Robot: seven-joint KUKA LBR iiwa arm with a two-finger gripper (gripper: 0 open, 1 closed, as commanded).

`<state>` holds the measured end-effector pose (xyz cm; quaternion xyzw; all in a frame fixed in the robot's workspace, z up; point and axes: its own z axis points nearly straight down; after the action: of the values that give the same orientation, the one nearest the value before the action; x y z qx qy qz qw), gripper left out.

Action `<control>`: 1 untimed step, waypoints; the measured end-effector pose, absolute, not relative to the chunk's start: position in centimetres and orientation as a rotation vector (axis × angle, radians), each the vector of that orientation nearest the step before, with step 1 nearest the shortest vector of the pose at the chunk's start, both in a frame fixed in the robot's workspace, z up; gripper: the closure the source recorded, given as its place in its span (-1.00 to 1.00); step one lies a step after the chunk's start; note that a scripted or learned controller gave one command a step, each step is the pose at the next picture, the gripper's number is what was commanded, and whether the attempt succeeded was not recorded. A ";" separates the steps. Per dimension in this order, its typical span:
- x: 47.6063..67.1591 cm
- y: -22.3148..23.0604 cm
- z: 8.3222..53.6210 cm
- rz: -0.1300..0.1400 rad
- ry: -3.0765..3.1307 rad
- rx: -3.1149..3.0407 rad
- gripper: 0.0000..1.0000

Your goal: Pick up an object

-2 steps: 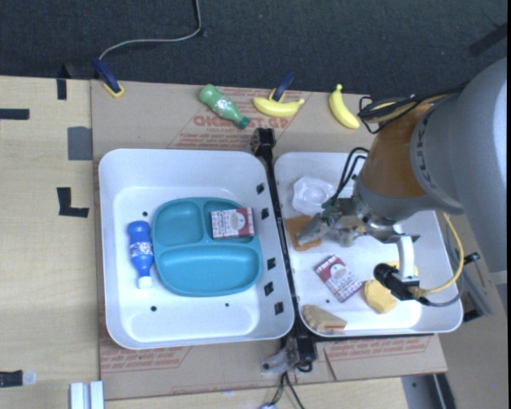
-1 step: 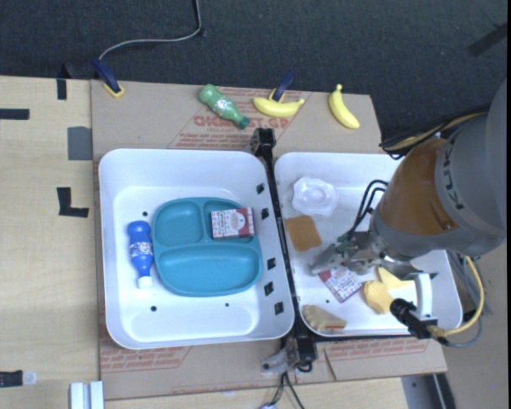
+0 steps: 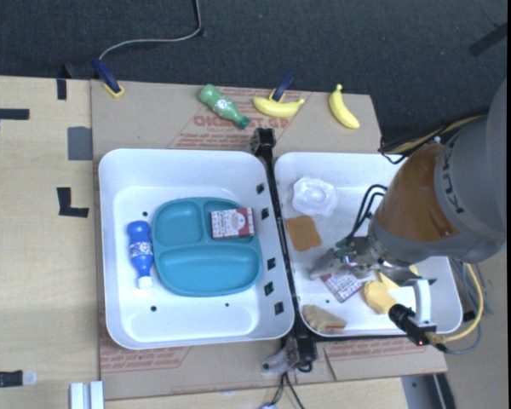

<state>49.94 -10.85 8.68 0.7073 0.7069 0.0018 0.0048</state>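
Note:
My gripper (image 3: 339,261) reaches down into the right bin (image 3: 434,318), low over its middle, beside a small red-and-white packet (image 3: 343,287). A yellow item (image 3: 379,296) lies just right of that packet, partly under the arm. A brown square piece (image 3: 303,232) sits left of the gripper, a clear crumpled plastic cup (image 3: 313,196) lies above it, and a tan bread-like piece (image 3: 324,318) rests by the bin's front edge. The grey arm with its orange band (image 3: 422,198) hides the bin's right part.
The left bin (image 3: 119,177) holds a teal divided tray (image 3: 179,271) with a small red carton (image 3: 232,223) on it, and a blue bottle (image 3: 140,251) beside it. Behind the bins lie a green bottle (image 3: 224,106) and two bananas (image 3: 278,106) (image 3: 344,109).

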 end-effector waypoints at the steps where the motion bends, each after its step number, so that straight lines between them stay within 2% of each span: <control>1: 49.2 -10.5 8.7 0.006 2.213 2.215 -1.00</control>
<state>49.23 -10.54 8.68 0.7074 0.7068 0.0020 0.0049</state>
